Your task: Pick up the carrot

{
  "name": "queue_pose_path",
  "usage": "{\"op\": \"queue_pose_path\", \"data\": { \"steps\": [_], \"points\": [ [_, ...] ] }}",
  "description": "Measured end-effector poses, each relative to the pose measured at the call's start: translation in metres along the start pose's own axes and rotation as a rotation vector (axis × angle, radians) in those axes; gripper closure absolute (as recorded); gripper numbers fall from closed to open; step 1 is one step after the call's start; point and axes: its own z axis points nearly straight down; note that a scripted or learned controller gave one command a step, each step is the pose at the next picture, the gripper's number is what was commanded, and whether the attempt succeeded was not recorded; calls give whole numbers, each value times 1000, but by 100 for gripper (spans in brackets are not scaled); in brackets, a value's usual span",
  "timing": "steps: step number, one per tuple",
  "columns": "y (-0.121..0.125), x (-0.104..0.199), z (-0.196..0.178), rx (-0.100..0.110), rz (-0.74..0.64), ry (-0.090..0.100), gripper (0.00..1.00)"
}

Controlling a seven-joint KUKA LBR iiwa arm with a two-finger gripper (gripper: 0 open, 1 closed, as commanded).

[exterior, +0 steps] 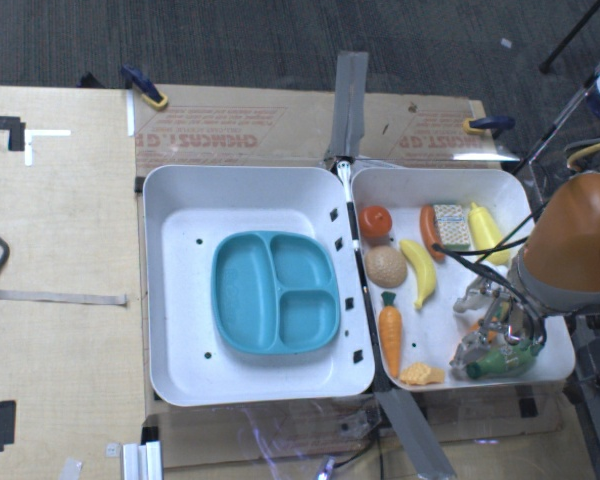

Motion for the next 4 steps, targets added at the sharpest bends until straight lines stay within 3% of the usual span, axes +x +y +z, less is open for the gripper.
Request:
{"op": "queue_pose_path", "data": {
  "steps": [1,2,3,4],
  "points": [
    [49,16,-100,-1,-220,-2,0],
    [28,9,-1,0,-209,-1,0],
    [10,3,0,0,-475,-2,0],
    [45,9,-41,-1,-874,-3,0]
  ]
}}
